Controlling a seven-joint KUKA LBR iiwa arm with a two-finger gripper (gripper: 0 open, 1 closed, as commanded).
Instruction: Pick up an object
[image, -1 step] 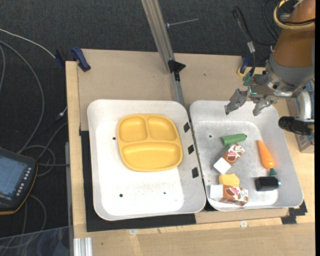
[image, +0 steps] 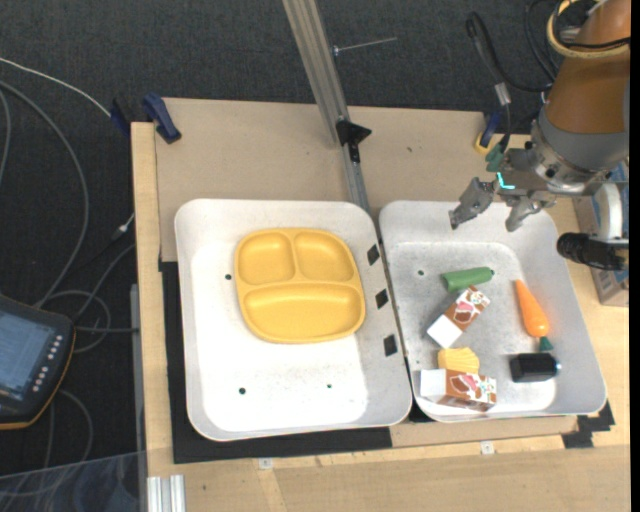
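Note:
My gripper (image: 496, 208) hangs open above the far edge of the right bin (image: 420, 228), with nothing between its fingers. Below it in that bin lie a green piece (image: 467, 277), an orange carrot (image: 532, 309), a small brown and white carton (image: 467, 305), a white block (image: 443, 331), a yellow piece (image: 458, 360), a black block (image: 533, 368) and a printed box (image: 466, 388). The green piece is the nearest to the gripper, a short way toward the front.
The left bin (image: 200, 300) holds a yellow divided plate (image: 298, 283). A slanted metal post (image: 325, 70) rises behind the gap between the bins. Cables and a tablet (image: 25, 355) lie off the bench at the left.

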